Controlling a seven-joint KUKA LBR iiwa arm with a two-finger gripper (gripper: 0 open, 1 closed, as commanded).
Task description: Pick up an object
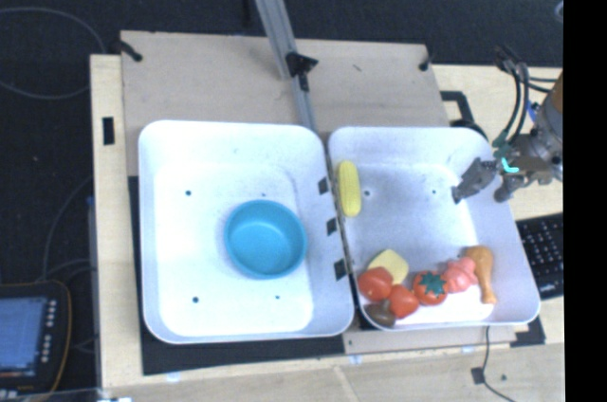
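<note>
Two white bins side by side. The left bin has one blue bowl in it. The right bin has one yellow corn cob by its left wall, and a front-corner heap: one yellow wedge, three red tomatoes, one pink piece, one orange drumstick. The claw hovers at the right rim, fingers spread, nothing between them.
</note>
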